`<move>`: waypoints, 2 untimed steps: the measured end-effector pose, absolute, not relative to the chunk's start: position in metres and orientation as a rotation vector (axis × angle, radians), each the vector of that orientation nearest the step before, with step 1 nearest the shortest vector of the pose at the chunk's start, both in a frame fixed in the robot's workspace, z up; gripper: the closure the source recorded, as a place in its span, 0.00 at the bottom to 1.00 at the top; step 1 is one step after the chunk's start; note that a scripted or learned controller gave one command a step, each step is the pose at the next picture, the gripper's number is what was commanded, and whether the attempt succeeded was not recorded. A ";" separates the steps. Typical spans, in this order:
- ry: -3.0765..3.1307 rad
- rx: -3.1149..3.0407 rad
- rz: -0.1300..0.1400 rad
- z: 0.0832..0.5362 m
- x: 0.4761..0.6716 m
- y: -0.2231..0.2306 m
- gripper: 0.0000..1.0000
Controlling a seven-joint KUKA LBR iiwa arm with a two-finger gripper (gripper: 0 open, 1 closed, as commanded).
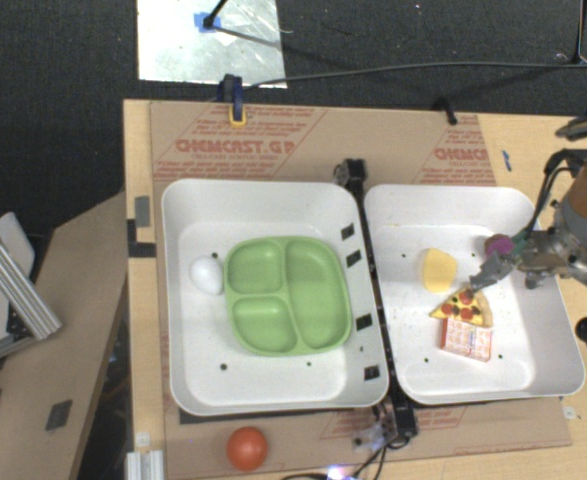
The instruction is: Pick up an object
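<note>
The pizza slice (pixel 462 308), red-spotted with a yellow crust, lies in the right bin (pixel 413 373), near its middle; my tool (pixel 483 276) hovers just above it; how far open, I cannot tell

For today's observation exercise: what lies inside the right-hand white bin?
Inside the right bin lie a yellow block, a toy pizza slice and a small red-patterned box. The claw reaches in above the slice; whatever sits beneath the arm is covered.

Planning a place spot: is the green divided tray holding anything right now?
Empty. The green tray's three compartments show bare green; the white egg lies beside its left rim, outside it.
</note>
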State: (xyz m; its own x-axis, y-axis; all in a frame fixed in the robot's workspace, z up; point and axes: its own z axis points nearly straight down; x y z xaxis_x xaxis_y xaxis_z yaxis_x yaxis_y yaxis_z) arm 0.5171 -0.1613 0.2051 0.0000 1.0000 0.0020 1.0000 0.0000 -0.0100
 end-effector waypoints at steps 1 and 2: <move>-2.225 -2.219 -0.001 0.211 0.520 -0.161 0.00; -2.222 -2.219 0.001 0.168 0.516 -0.160 0.00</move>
State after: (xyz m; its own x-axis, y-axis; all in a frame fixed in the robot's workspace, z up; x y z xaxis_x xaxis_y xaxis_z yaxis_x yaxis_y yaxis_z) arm 0.5163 -0.1598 0.1682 -0.0015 1.0000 0.0005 1.0000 0.0015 -0.0015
